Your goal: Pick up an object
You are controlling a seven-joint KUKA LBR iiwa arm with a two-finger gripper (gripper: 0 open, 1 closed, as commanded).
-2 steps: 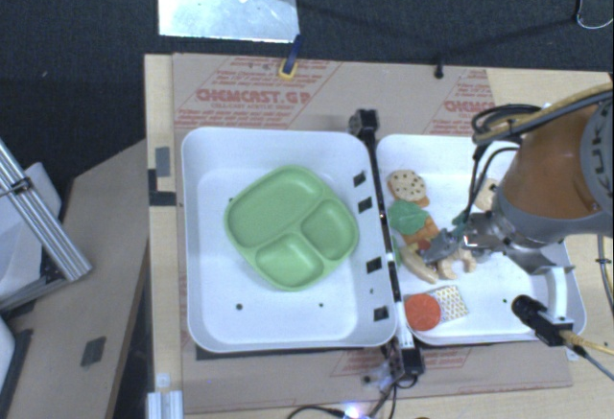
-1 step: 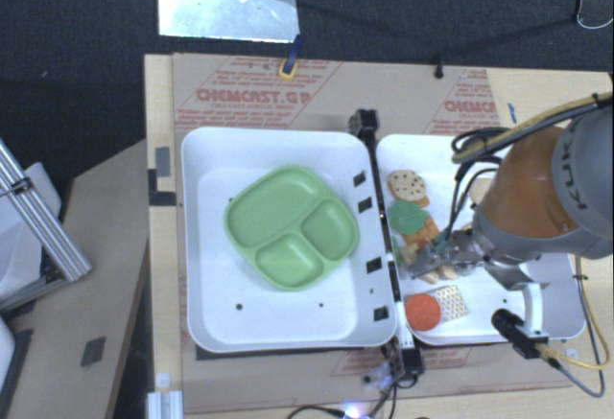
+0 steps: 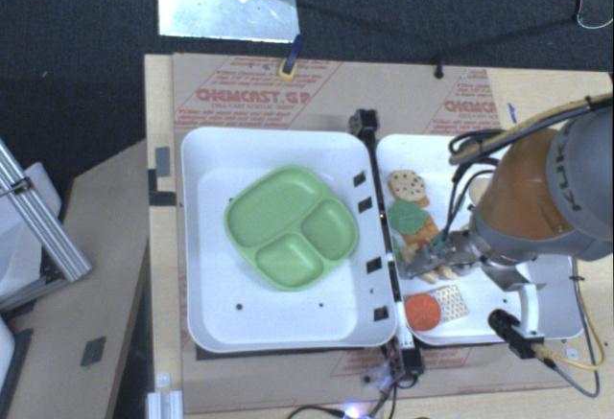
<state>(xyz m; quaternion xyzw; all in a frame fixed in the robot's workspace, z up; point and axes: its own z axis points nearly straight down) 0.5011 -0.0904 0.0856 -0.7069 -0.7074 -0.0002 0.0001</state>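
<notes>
- On the bench, the left bin (image 3: pixel 206 244) holds a green divided plate (image 3: pixel 291 226).
- Right bin (image 3: pixel 436 147): the arm (image 3: pixel 537 192) reaches in, gripper (image 3: pixel 427 259) low near the divider.
- Beside it lie a cookie (image 3: pixel 406 185), a green toy (image 3: pixel 411 219), a red ball (image 3: pixel 423 312).
- I cannot tell the state of the jaws.

1. The left bin (image 3: pixel 206 312) is largely taken up by a green divided plate (image 3: pixel 291 227) at its middle; bare white floor runs along its left wall and near edge.
2. The right bin (image 3: pixel 436 151) is crowded along its left wall: a cookie (image 3: pixel 406 185), a green piece (image 3: pixel 410 217), and nearer, a red round thing (image 3: pixel 422 311) beside a mesh card (image 3: pixel 450 301).
3. The arm (image 3: pixel 537 192) overhangs the right bin's right half, and the gripper (image 3: pixel 429 259) sits low among the items.
4. The divider (image 3: pixel 380 225) with black clips separates the bins.
</notes>
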